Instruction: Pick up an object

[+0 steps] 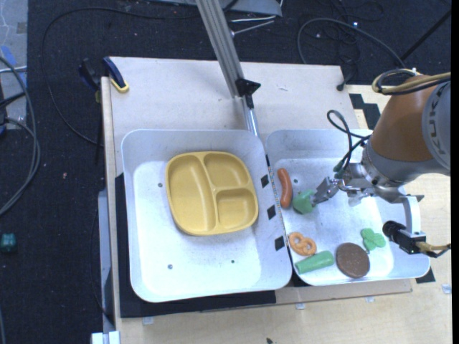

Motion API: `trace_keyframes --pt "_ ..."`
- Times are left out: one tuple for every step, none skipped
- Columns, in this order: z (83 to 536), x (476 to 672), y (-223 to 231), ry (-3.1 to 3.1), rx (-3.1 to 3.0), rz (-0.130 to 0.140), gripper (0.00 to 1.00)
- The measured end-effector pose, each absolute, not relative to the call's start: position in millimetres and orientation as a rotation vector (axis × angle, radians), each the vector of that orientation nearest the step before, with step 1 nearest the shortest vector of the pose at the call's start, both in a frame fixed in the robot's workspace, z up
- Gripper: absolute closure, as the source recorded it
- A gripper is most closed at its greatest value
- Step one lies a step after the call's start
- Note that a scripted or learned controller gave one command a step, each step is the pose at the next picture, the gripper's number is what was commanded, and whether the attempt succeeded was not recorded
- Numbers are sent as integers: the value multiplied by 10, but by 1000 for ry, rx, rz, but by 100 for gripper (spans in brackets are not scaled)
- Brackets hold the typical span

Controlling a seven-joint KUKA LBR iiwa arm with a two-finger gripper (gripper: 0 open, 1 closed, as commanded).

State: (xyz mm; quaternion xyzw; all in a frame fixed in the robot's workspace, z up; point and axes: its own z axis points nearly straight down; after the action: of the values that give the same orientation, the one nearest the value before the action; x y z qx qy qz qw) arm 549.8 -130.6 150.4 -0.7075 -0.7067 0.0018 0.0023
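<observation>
Reaching in from the right of the frame, my claw [324,190] hangs low in the right bin [326,145]; whether it is open or closed I cannot tell. The green block [303,203] lies just left and below, beside the upright sausage [285,187].

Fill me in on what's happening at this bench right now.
A grey and orange robot arm reaches in from the right over the right bin. Its tool is low inside that bin, right by a small green piece next to a toy hot dog; whether it has a grip cannot be told. A pretzel, a green pickle shape, a brown disc and another green bit lie nearer the front. The left bin holds a yellow divided plate.
</observation>
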Motion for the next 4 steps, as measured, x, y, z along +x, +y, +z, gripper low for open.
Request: trace_keyframes --pt "965 5486 -1300 -2217 -2219 5 0" --pt "1101 5503 -1302 -2220 -2224 -1 100" --pt "1604 5412 -1304 -2222 -2225 -3 100" --pt "2234 5395 -1335 -2228 -2224 -5 100"
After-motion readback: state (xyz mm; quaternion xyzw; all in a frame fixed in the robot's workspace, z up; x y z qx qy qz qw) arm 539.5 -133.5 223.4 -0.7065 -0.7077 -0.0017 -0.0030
